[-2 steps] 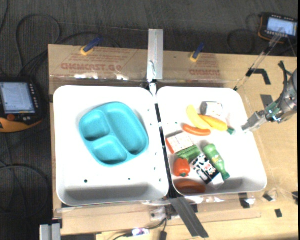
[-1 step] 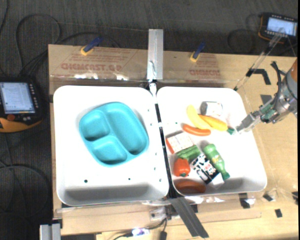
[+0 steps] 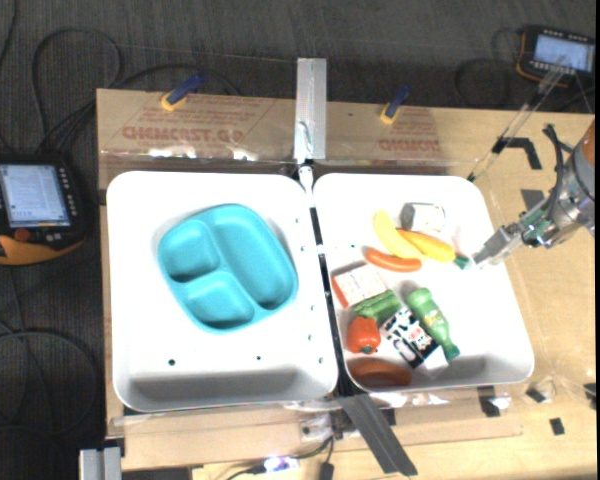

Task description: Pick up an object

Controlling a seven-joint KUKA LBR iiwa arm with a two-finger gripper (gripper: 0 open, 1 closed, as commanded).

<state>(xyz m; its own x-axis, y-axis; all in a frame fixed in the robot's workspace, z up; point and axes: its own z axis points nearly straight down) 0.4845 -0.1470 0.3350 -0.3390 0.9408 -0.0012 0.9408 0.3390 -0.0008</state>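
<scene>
Nothing is lifted yet: the gripper (image 3: 467,260) hovers at the right bin's (image 3: 500,298) right side, beside the banana (image 3: 425,245); I cannot tell its jaws' state.

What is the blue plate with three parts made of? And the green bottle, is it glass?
The blue plate looks like smooth plastic: one even turquoise colour, rounded moulded dividers, a soft shine. The green bottle in the right bin is harder to tell; its glossy, evenly coloured surface suggests a plastic toy rather than glass, but the view is too small to be sure.
</scene>
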